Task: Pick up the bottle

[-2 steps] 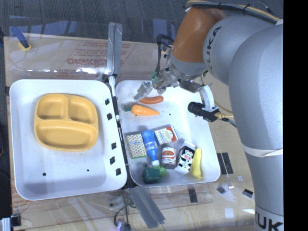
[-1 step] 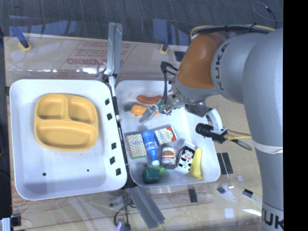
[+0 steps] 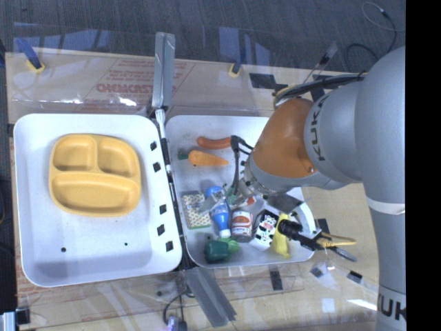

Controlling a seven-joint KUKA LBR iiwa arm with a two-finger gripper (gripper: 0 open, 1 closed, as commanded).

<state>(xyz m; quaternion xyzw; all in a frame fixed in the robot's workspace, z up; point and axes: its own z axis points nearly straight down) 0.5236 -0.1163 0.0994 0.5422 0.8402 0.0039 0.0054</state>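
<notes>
A small bottle (image 3: 220,214) with a blue cap and a blue-and-white body lies in the right bin (image 3: 180,131), near its front middle. Beside it on the right stands a squat white jar with a red label (image 3: 242,223). My gripper (image 3: 234,196) reaches down from the orange-banded wrist (image 3: 282,147) and sits just above and right of the bottle's cap end, very close to it. I cannot make out whether it touches the bottle. The wrist hides the bin's back right part.
The right bin also holds a sausage (image 3: 214,143), a carrot (image 3: 207,159), a patterned card (image 3: 195,209), a green object (image 3: 219,251), a black-and-white item (image 3: 267,227) and a yellow piece (image 3: 281,244). A yellow divided tray (image 3: 95,174) lies in the left bin (image 3: 83,264).
</notes>
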